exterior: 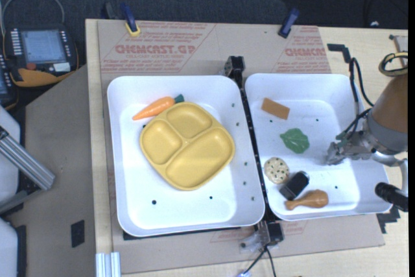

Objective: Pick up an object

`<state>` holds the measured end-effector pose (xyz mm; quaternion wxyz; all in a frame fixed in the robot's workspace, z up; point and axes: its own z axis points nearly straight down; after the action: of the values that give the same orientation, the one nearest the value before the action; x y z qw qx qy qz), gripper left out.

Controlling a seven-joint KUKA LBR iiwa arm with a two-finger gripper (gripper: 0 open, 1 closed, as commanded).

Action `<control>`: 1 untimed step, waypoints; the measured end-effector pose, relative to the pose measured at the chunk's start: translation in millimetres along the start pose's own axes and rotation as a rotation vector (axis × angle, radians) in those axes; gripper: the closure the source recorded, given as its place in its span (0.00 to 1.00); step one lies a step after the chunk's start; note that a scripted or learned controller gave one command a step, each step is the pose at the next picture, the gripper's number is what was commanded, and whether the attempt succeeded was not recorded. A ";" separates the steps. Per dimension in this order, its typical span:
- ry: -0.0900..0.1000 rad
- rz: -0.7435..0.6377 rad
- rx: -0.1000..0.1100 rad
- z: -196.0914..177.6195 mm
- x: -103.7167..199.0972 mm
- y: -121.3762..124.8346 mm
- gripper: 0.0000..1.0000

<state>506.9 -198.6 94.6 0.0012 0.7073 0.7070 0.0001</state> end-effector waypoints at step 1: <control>-0.002 -0.002 -0.005 -61.7 5.7 4.4 1.00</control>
<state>511.2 -192.8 156.3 0.0036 0.7064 0.7078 0.0015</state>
